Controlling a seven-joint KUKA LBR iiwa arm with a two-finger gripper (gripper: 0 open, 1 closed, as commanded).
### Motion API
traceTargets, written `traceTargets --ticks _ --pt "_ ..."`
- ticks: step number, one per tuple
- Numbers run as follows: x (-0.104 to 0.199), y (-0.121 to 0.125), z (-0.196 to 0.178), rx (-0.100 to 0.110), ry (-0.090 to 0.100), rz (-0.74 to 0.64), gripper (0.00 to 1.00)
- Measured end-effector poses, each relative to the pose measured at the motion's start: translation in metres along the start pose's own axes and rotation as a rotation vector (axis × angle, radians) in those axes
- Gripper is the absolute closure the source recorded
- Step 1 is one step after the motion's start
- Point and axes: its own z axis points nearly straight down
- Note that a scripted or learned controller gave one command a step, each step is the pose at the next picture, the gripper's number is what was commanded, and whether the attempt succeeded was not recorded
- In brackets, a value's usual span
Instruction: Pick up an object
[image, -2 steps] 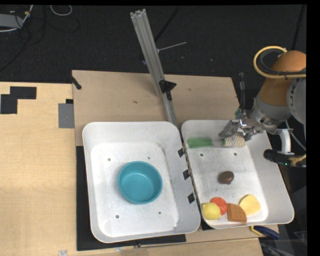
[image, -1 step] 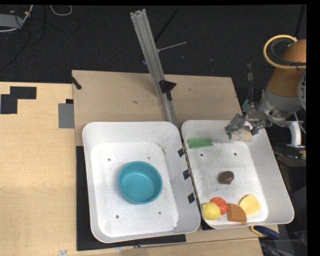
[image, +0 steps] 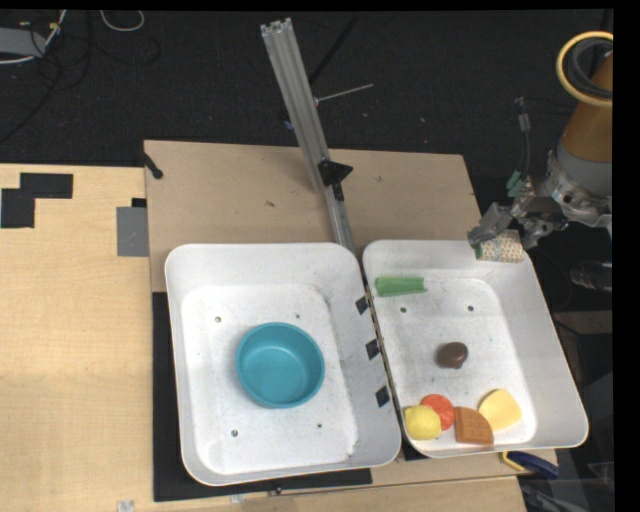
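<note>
At the edge nearest you, the two white bins sit side by side on a black mat over the bench. In the near corner of the right bin (image: 560, 380) you have four small items crowded together: a yellow ball (image: 422, 423) touching a red piece (image: 438, 406), a brown wedge (image: 473, 427) just beside them, and a pale yellow block (image: 500, 408). A little farther in lies one dark brown lump (image: 452, 354) on its own, and along the far wall one green strip (image: 400, 286). That makes six items there. The left bin (image: 200, 280) holds a single teal bowl (image: 280, 364), upright. Beyond the bins you see a tan board (image: 400, 190) with a slanted aluminium rail (image: 305, 110) crossing it, light wood panels at your left, and dark floor with cables behind. Far right, the gripper (image: 500, 238) hangs over the right bin's far corner; you cannot tell its finger state from here.
</note>
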Motion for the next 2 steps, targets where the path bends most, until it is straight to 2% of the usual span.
traceTargets --ticks 1,2 --pt "0.054 -0.014 0.012 0.005 0.002 -0.003 1.00" --pt "0.102 -0.025 0.004 0.004 0.001 -0.003 1.00"
